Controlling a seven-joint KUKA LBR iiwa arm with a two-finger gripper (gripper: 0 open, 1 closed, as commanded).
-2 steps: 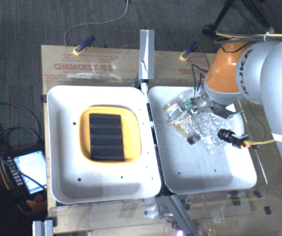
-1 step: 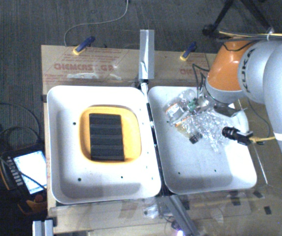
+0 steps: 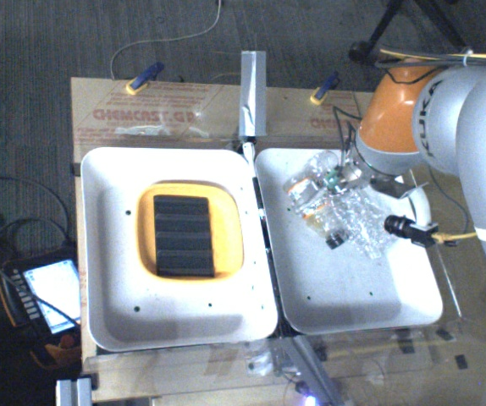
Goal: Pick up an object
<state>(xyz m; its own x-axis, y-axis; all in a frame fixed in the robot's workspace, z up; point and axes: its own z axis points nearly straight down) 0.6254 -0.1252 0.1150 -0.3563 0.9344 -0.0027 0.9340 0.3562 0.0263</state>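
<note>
Arm over the right bin; pincer buried in clear crinkly plastic, its state impossible to tell; yellow tray lies well left, perhaps holding a black block.

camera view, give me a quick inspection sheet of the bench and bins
surface: wooden bench bearing a left white bin and a right white bin side by side
job's things: yellow tray with a black ribbed insert in the left bin; crumpled clear plastic packaging in the right bin
clutter: two blue clamps at the bench's far edge
grippers: gripper low over the packaging; state of jaws cannot be told
cables: thin wire looping on the floor; black cables at left
surroundings: dark carpet, lit handheld screen, black stand legs
</note>
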